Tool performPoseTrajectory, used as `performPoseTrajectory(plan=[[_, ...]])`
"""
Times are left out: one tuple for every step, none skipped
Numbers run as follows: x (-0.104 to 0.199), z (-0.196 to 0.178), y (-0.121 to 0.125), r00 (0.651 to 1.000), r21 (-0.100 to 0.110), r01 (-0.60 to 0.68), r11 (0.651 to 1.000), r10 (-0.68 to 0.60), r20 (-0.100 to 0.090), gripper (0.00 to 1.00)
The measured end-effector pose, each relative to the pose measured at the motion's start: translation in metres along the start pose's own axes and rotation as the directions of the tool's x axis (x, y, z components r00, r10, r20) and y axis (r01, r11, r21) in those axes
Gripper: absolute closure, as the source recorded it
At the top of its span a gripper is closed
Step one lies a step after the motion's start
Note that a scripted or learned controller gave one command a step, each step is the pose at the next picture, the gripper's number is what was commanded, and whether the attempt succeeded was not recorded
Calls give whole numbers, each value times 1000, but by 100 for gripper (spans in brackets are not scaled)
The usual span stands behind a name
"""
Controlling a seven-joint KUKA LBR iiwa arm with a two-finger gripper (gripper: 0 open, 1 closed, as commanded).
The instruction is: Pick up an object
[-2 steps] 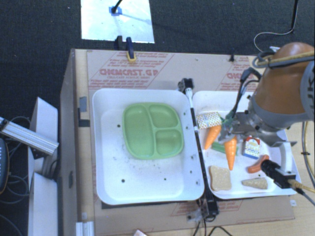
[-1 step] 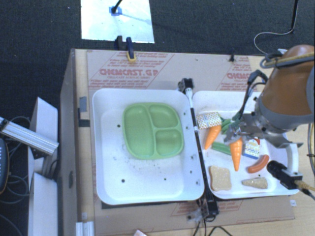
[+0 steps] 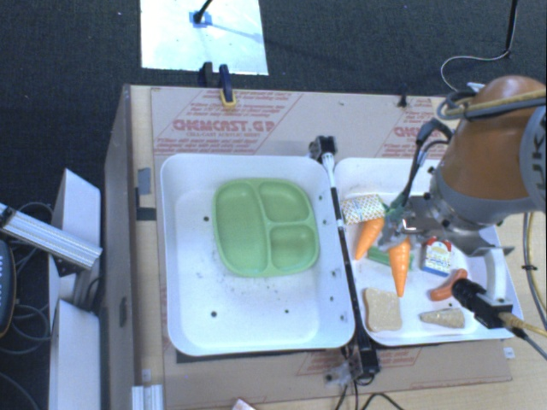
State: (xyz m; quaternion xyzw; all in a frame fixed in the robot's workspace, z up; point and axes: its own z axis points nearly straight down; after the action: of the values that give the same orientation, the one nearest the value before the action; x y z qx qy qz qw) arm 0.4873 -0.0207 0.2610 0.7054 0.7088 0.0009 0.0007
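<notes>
Hovering low in the right bin, the gripper sits between two carrots, perhaps touching one; finger state unclear; a green tray fills the left bin's middle.

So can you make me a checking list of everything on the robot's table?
Surface: bench bears two white bins, left bin and right bin.
Job's things: right bin holds two carrots, bread slice, sausage, small carton, patterned packet, tan wedge.
Clutter: green divided plate in left bin.
Grippers: pincer over the carrots; grip hard to tell.
Cables: wires by the arm.
Surroundings: dark carpet, white sheet.
</notes>
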Motion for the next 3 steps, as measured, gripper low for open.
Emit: performPoseTrajectory(plan=[[-20, 5, 5, 1000, 1, -3, 1000, 3, 1, 100], [-6, 8, 0, 1000, 1, 0, 1000, 0, 0, 100], [-10, 6, 0, 1000, 1, -3, 1000, 3, 0, 100]])
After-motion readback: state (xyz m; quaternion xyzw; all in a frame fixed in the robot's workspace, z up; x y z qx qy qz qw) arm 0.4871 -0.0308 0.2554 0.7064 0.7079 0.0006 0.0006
